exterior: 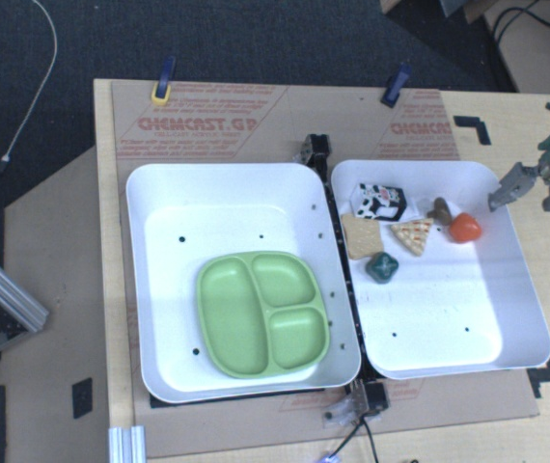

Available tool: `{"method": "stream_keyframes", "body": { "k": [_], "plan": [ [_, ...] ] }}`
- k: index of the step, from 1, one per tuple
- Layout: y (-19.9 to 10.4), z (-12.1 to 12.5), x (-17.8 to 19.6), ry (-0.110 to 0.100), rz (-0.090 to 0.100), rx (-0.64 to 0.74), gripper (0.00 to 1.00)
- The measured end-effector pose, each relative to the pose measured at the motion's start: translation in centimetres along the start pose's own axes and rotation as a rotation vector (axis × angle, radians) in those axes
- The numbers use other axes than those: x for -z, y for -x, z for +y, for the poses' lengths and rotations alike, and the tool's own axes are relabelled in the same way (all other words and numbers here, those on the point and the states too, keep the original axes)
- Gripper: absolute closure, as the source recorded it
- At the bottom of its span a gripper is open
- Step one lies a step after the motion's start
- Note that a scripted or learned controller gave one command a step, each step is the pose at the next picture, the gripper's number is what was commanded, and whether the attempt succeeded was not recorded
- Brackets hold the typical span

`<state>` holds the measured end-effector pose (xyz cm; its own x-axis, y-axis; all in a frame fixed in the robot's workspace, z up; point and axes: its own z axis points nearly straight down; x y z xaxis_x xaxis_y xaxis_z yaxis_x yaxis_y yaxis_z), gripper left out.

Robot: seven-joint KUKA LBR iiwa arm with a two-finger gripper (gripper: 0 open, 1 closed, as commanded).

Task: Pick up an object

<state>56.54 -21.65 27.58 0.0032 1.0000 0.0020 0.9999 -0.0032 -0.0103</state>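
So the gripper [531,189] is hanging out at the far edge of the right bin [507,316], and from where I'm standing its two fingers look spread apart with nothing between them. Nothing picked up yet, basically just getting into position.

All the candidates are bunched together a short reach inward from the hand. Closest is the red-orange ball [464,228], just beside the fingers and slightly toward the bench's front. Touching it on the far side is a small brown thing [440,208], then a waffle-patterned wedge [412,234], a tan flat square [361,235], a black-and-white cow-print piece [380,202] and a dark teal lump [383,266]. Furthest from the hand, in the other bin [159,210], sits a green divided plate [261,313].

If it were me, I'd go for the ball or the teal lump. The lump sits a bit apart, so the fingers probably won't knock neighbours. Come straight down, centre over it, close slowly. The flat square looks hard to get under.
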Motion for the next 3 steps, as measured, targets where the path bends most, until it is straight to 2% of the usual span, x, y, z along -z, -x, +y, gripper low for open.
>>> {"method": "stream_keyframes", "body": {
  "k": [1, 3],
  "plan": [
    [-0.1, 0.2, 0.6, 0.011, -0.003, 0.003, 0.00],
    [-0.7, -0.1, -11.8, 0.003, 0.001, 0.003, 0.00]
  ]
}}
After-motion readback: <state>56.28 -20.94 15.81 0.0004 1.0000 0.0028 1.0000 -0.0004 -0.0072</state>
